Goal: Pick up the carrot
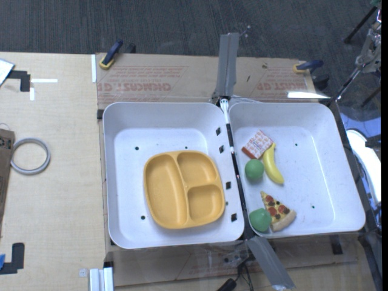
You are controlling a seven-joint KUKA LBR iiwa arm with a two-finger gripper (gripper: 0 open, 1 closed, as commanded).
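A light wooden bench [54, 223] is seen, on which two shallow white bins are set side by side, touching along their inner rims: the left bin [121, 180] and the right bin [321, 162]. A sheet of brown cardboard [170, 80] is laid under the bins. A roll of tape [28, 156] lies on the bench, well apart from the left bin.

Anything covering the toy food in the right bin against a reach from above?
Nothing visible covers it. The banana, pizza slice and green ball lie open, crowded near the left wall of the right bin.
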